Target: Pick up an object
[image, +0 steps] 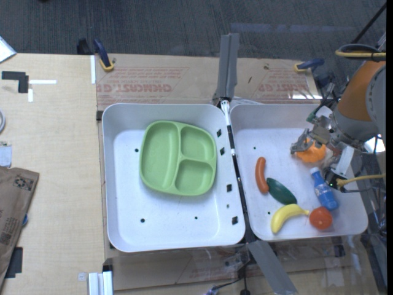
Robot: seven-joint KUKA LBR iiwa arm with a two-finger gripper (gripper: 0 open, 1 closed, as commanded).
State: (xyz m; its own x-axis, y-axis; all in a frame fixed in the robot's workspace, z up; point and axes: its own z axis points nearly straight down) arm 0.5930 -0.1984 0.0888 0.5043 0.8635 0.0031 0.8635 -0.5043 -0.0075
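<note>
Claw (305, 141) sits low in the right bin (245, 165), near its right edge, right on top of an orange object (312, 154). Can't tell if it has hold of it or how far open it is. Right bin contents, one each: orange object, sausage (261, 174), dark green vegetable (282, 191), banana (287, 216), tomato (320, 218) by the front right corner, blue bottle (323, 191). Left bin (116, 183): one green divided plate (178, 158), toward the back.
</note>
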